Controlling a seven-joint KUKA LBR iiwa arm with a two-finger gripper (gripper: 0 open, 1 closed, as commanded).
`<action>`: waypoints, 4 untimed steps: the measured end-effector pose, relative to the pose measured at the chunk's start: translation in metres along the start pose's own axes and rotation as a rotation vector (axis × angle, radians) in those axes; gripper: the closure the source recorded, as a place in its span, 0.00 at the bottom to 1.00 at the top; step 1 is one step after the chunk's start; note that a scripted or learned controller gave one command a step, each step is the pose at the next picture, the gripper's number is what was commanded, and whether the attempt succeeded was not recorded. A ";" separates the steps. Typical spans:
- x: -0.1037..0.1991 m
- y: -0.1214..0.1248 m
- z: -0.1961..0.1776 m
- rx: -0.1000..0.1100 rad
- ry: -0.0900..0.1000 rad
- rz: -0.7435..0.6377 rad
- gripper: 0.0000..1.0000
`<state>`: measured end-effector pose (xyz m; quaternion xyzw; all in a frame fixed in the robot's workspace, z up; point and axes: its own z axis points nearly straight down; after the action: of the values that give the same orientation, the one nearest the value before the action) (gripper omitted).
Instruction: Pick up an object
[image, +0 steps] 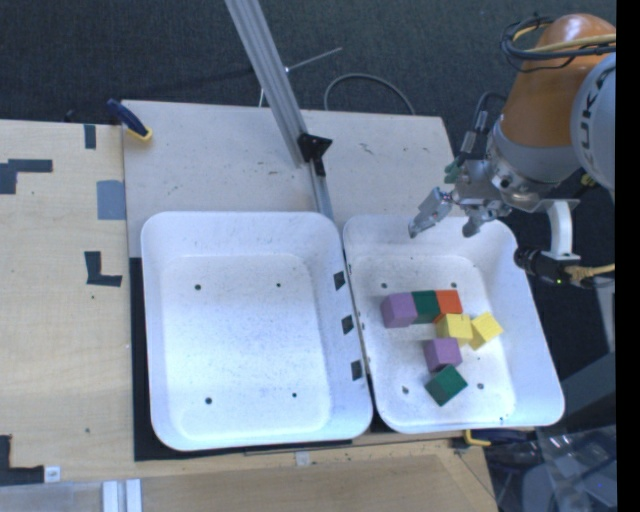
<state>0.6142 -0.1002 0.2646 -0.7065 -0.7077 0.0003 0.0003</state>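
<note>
end effector (447, 218) over right bin's (520, 300) far rim | blocks (440, 330) clustered in that bin, nearer the viewer | left bin (180, 300) well to its left, on counter (200, 150)

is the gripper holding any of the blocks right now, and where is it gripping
Nothing is held. The gripper hangs open over the far rim of the right bin, with nothing between its fingers; the blocks lie on the bin floor.

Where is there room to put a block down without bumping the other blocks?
The left bin has a bare floor from wall to wall. In the right bin, the far strip beneath the gripper is bare. The middle is crowded: purple block, yellow block, green block.
</note>
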 end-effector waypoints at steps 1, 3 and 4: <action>0.056 -0.007 0.078 0.009 0.002 -0.004 0.00; 0.107 -0.132 -0.194 -0.010 0.001 -0.001 0.00; 0.056 -0.132 -0.208 -0.003 -0.001 0.006 0.00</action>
<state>0.4825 -0.0441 0.4726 -0.7085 -0.7057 -0.0002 -0.0010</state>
